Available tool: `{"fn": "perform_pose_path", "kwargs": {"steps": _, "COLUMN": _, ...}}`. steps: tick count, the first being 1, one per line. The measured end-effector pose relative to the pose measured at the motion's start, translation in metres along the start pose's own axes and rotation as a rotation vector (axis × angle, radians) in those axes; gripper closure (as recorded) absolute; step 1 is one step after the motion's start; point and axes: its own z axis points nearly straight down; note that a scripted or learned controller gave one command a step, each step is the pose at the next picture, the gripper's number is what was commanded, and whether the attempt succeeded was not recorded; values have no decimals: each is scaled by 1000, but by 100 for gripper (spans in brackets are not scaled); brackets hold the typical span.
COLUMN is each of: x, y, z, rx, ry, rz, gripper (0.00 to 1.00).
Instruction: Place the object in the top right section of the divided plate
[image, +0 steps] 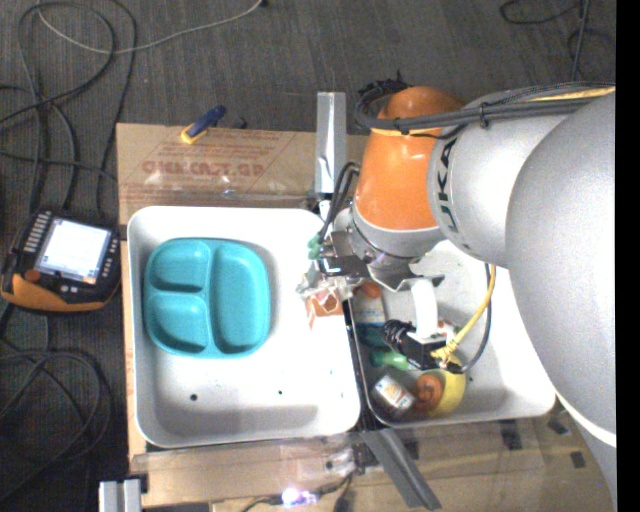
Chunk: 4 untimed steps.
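The turquoise three-section plastic plate (210, 296) lies at centre-left of the frame, inside the left white bin (240, 415). The gripper (325, 290), right of the plate over the bins' shared edge, pinches a small reddish-brown object (324, 303). The target section lies directly leftward.

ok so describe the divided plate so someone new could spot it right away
Start at the left white bin. The divided plate lies flat in its upper half, well left of the arm's orange band. It is the one turquoise, rounded-square thing there, split by ridges into three sections.
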Motion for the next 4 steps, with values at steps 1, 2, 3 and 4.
{"fn": "perform_pose_path", "kwargs": {"steps": 1, "x": 35, "y": 51, "z": -31, "rx": 0, "ry": -2, "rz": -106, "gripper": 100}}
{"fn": "perform_pose_path", "kwargs": {"steps": 2, "x": 100, "y": 80, "z": 1, "rx": 0, "ry": -3, "rz": -92, "gripper": 100}}
{"fn": "perform_pose_path", "kwargs": {"steps": 3, "x": 139, "y": 105, "z": 21, "rx": -1, "ry": -3, "rz": -187, "gripper": 100}}
{"fn": "perform_pose_path", "kwargs": {"steps": 4, "x": 140, "y": 105, "z": 21, "rx": -1, "ry": -3, "rz": -188, "gripper": 0}}
